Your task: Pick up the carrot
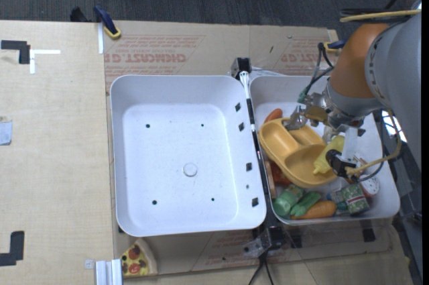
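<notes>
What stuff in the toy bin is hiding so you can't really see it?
- The carrot: its leafy end merges with green toys, so where it ends is unclear.
- An orange-red toy behind the yellow bowl: the bowl covers most of it.
- The gripper: its fingers are too small and too cluttered to tell their state.
- The right bin: the arm hides its far right side.
</notes>
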You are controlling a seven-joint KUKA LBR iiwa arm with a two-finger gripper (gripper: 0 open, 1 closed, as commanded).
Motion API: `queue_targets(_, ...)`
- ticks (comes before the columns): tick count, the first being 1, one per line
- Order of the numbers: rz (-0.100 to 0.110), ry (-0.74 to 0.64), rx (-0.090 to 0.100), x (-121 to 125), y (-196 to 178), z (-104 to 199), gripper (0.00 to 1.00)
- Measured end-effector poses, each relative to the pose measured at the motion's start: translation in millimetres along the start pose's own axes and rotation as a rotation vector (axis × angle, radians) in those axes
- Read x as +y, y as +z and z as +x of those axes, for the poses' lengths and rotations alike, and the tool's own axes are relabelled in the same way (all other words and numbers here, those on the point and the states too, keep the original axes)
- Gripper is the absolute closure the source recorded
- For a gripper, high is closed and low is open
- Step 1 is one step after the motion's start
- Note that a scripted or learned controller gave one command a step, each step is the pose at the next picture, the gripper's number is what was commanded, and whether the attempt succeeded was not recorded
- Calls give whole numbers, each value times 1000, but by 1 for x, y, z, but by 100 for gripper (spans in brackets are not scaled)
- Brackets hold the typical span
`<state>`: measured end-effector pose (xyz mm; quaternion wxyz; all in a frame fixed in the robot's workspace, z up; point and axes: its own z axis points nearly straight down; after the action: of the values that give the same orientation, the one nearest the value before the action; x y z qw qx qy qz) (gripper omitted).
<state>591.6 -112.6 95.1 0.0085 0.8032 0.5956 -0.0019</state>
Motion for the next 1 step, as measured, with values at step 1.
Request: queue_targets(1,6,2,1,0,-7,0,100)
